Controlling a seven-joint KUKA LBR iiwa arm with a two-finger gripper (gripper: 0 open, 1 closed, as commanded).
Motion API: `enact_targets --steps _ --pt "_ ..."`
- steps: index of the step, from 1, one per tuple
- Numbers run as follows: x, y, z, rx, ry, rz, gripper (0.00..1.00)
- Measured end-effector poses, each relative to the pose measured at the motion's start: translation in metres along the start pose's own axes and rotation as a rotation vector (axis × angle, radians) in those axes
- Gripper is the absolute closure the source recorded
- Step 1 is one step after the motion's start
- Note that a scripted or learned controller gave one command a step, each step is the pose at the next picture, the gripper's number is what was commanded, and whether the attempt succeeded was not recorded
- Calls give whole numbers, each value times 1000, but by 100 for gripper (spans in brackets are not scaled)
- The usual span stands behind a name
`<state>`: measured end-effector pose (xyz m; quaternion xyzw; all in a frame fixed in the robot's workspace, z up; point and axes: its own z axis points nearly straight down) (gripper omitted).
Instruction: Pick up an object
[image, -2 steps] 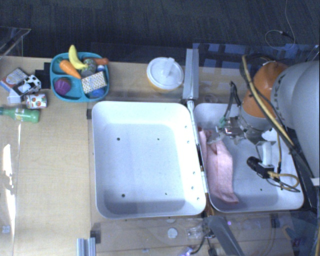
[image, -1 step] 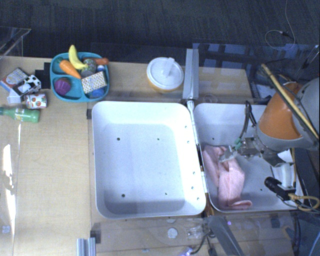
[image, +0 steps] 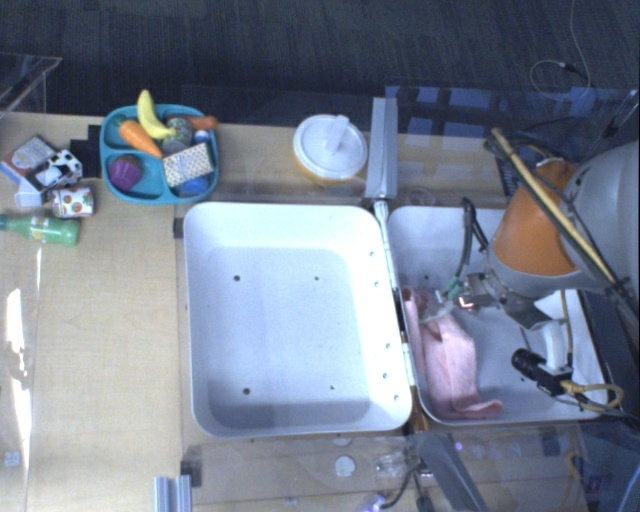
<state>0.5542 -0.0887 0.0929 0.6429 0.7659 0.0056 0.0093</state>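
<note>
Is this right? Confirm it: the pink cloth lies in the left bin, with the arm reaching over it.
Not quite. The camera view shows the pink cloth in the right bin, not the left bin. The arm does reach over it.

Arm (image: 600, 215): we reach in from the right, grey, angled down and leftward.
Wrist band (image: 535, 235): orange, just above our gripper.
Gripper (image: 462, 297): low, pointing left.

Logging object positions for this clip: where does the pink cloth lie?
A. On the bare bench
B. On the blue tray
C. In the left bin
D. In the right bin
D. The pink cloth lies along the left wall of the right bin, below the gripper.
</note>
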Motion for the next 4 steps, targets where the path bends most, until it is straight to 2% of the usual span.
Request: enact_targets --steps 1,2,3,4 --pt "-18 57 2 4 2 355 0" --pt "-12 105 3 6 1 78 0" --pt "-42 41 1 3 1 -129 0" --pt "-39 44 -10 -2 3 -132 100"
